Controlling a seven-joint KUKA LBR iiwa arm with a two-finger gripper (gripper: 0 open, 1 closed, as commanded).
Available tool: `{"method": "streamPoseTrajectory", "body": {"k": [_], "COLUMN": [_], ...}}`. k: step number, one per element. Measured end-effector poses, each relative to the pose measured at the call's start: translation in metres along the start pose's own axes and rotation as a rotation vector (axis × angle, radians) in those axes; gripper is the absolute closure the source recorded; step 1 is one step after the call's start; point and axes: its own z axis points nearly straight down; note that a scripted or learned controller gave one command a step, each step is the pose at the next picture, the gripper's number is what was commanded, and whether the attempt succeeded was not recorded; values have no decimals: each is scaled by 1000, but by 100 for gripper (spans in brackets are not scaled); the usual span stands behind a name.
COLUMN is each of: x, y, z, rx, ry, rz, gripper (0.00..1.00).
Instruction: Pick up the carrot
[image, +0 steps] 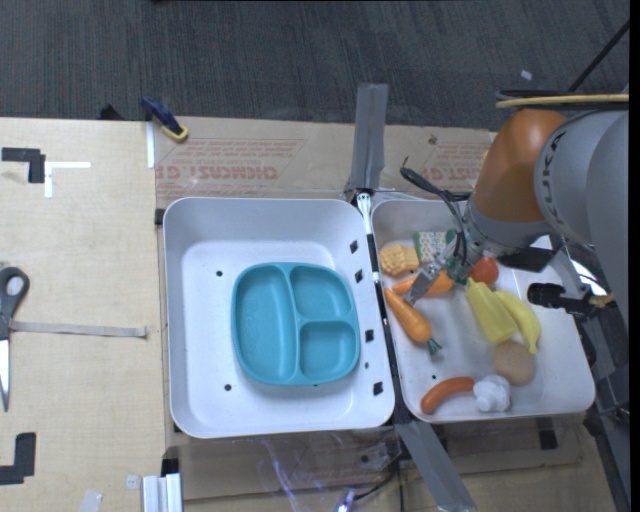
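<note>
**A:** Where's your target, and what worries you?

**B:** The carrot (410, 314) lies in the right bin (565, 395), close to its left wall, slanting from far-left to near-right with its green stub at the near end. Your pincer (428, 281) sits just above its far end, but whether it's spread or pressed together you can't tell from here; the tips blur into the clutter. Nothing shows the carrot between them, so don't count it as held.

**A:** So what could go wrong?

**B:** Mostly a wrong catch. A small orange piece (440, 283) lies right at the tips, touching the carrot's far end or nearly so, and in my judgement you could close on that instead. The carrot is also rounded and tapered, so a pinch near its end may squirt it sideways against the wall.

**A:** What else crowds you?

**B:** The corn cob (398, 260) just beyond the carrot, a red tomato (484, 270) to the right of the tips, the yellow banana (503, 312) further right, and a sausage (446, 393), a white lump (491, 394) and a tan potato-like piece (514, 363) nearer. The left bin (190, 380), holding a blue divided plate (297, 324), is well apart.
</note>
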Motion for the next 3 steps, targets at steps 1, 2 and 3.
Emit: {"method": "streamPoseTrajectory", "body": {"k": [1,2,3], "x": [-11,-11,16], "y": [-7,-7,41], "z": [-1,-10,-100], "rx": [-2,0,-1], "ry": [-3,-4,-3], "rz": [246,242,518], "gripper": [0,100,100]}}
